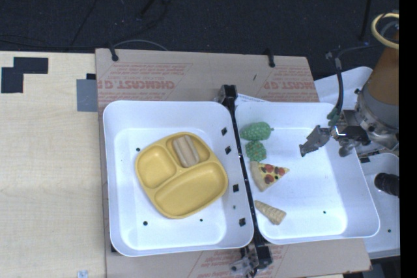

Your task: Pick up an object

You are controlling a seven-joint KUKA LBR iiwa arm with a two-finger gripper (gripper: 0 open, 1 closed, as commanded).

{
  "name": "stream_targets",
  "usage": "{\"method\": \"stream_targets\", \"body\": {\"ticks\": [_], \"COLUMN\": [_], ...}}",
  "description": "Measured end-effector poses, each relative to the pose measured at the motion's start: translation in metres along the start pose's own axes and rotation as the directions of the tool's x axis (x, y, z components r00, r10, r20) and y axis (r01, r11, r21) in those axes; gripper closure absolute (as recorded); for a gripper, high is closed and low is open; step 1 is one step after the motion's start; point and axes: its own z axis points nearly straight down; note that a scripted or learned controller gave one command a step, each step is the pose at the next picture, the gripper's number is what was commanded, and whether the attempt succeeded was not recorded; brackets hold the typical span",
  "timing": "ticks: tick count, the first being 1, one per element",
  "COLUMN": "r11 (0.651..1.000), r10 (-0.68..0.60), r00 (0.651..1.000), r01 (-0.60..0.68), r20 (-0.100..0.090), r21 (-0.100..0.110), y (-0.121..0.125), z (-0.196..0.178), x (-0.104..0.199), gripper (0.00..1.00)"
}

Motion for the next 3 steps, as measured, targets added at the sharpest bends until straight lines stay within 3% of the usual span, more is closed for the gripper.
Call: {"method": "stream_targets", "body": {"ticks": [1, 3], "r11": [1.0, 1.0], "r10": [-0.002, -0.001], "r00": [1.0, 1.0], "r01": [0.002, 0.001], "r20": [0.001, 0.0], "r21": [-0.01, -0.007], "y": [0.002, -0.003], "z": [-0.006, 0.11], "x": [0.0, 0.001], "gripper": [0.0, 0.0]}}
